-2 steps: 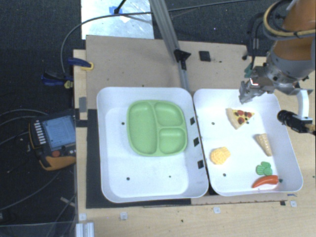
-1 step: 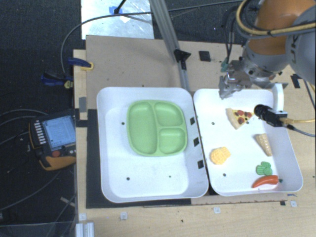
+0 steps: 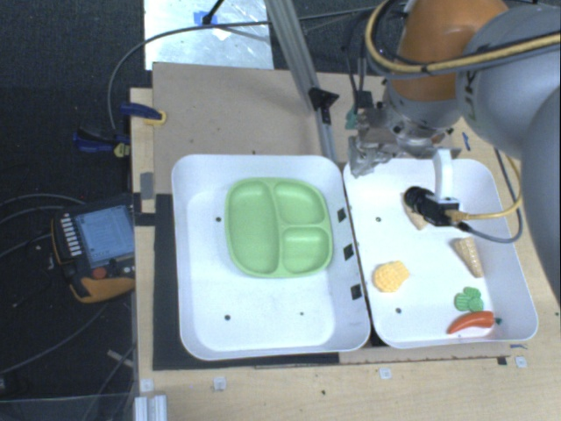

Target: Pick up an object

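Gripper [image 3: 364,160] above right bin [image 3: 421,314] corner, grip state unclear; cone [image 3: 469,257] long axis diagonal.

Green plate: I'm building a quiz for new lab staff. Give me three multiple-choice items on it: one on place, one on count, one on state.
1. Where is the green plate?
A. in the view's left bin
B. in the view's right bin
C. on the bench outside both bins

2. How many compartments has it?
A. two
B. three
C. four

3. How does it lie?
A. upside down
B. on its edge
C. flat, hollows up

Key: 1 A, white bin floor surrounds it; 2 B, one long and two smaller; 3 C, its dividing ridges face the camera.
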`<state>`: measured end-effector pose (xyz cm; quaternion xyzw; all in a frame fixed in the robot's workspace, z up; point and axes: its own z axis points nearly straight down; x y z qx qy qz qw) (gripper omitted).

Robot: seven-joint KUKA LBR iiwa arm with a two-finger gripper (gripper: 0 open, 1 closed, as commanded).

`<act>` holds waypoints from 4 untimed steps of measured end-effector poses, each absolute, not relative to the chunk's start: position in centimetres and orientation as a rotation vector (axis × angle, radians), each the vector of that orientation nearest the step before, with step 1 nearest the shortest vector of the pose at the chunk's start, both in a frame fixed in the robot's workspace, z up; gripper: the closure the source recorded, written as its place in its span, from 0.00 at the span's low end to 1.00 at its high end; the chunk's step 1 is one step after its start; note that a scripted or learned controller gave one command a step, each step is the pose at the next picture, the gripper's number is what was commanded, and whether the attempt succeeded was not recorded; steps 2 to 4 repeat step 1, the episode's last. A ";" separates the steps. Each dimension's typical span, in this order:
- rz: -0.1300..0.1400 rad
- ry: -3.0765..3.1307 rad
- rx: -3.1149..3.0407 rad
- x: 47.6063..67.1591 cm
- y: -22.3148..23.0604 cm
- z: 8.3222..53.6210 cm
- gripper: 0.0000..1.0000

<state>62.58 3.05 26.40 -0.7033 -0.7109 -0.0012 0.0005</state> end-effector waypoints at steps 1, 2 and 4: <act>-0.005 -2.233 -2.211 63.6 8.0 25.9 1.00; -0.005 -2.233 -2.211 63.6 8.0 25.9 1.00; -0.005 -2.233 -2.211 63.6 8.0 25.9 1.00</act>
